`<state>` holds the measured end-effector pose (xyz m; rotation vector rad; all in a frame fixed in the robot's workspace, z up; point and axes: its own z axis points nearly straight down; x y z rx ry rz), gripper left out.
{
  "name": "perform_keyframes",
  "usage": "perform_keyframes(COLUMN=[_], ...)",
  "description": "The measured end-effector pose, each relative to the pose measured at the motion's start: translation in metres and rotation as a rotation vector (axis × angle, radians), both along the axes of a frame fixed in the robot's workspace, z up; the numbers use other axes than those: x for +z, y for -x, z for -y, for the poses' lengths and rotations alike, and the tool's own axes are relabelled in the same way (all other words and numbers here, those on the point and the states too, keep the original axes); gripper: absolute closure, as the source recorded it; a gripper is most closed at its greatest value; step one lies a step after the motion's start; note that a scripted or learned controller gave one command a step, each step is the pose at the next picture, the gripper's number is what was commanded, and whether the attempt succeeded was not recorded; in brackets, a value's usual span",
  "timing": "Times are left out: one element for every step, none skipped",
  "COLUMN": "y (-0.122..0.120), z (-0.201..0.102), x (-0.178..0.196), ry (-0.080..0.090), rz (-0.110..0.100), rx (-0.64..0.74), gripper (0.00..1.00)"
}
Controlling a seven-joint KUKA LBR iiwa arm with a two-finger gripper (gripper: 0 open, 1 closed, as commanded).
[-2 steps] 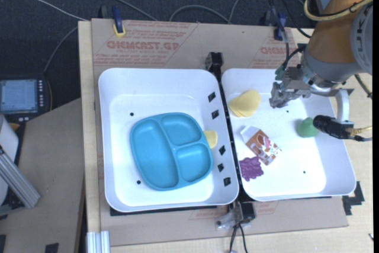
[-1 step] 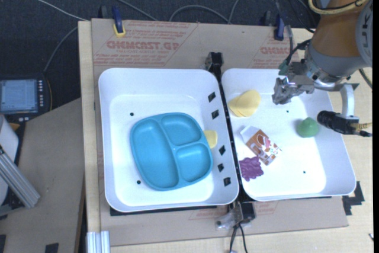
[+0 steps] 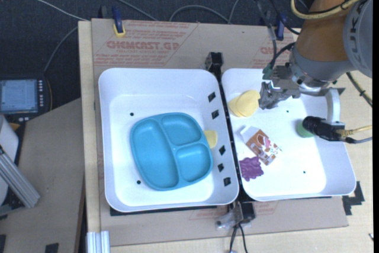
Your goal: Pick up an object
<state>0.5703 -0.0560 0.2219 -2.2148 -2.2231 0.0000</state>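
Gripper [image 3: 267, 99] low in the right bin [image 3: 331, 181], just right of the pale yellow lemon-shaped toy [image 3: 244, 103], probably lined up to grab it. How far its claw is spread: cannot tell; nothing visibly held.

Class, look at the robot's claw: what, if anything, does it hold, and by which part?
Cannot be told. The claw sits beside the yellow object; no grip shows.

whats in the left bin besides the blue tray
In the left bin, a small pale yellow object shows at the right edge of the blue divided tray. The tray partly covers it, so its full shape is hidden.
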Motion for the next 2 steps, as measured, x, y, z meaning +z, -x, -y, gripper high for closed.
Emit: perform_keyframes(y=[0.024,0.040], z=[-0.039,-0.095], x=[-0.003,0.007], ry=[0.000,0.000], rz=[-0.002,-0.001], rx=[0.001,0.002], gripper=[1.00,1.00])
